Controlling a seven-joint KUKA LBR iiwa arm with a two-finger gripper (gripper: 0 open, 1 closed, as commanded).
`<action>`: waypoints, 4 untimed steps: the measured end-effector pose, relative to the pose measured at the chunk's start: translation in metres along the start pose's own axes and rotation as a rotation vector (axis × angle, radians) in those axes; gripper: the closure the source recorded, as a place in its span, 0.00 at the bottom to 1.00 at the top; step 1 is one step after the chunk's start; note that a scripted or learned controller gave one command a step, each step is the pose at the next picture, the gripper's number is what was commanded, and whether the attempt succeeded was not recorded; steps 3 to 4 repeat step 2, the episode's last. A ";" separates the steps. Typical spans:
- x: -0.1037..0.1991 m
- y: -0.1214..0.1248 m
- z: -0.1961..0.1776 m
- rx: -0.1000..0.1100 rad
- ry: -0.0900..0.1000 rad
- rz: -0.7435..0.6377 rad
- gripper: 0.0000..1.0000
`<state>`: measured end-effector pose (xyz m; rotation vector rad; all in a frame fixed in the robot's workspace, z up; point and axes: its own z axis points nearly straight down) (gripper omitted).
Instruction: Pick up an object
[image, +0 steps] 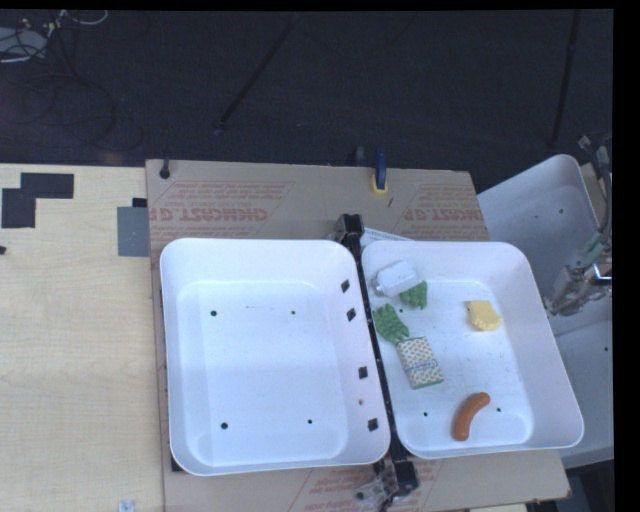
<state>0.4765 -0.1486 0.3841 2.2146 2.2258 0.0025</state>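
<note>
**A:** We're looking down on the bench, and I'm taking my bearings from the patterned box (420, 361). It's lying flat on the floor of the right bin (545, 400), slightly turned.

**B:** What's sitting closest to it?

**A:** A green piece (390, 324) is lying just beside the box's upper left corner, close enough that I can't tell if they're touching. Farther up from the box, a second green piece (415, 294) is pressing against a white object (397, 276), and that pair is crowding the bin's top left corner.

**B:** And to the box's right?

**A:** A yellow lump (484, 316) is resting up and to the right of the box, well apart from it. Below and to the right, an orange sausage (470, 415) is lying at a slant near the front wall.

**B:** On the other side?

**A:** The left bin (180, 300) is sitting left of the box, across a row of black clips (362, 372) joining the two rims. A cardboard sheet (300, 200) is showing under both bins, and far to the box's right a grey metal plate (540, 200) is catching the light.
</note>
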 end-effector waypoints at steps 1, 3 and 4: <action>0.023 -0.002 0.144 0.016 0.004 0.004 1.00; -0.054 -0.001 0.081 0.000 -0.004 0.010 1.00; -0.054 -0.001 0.081 0.000 -0.004 0.010 1.00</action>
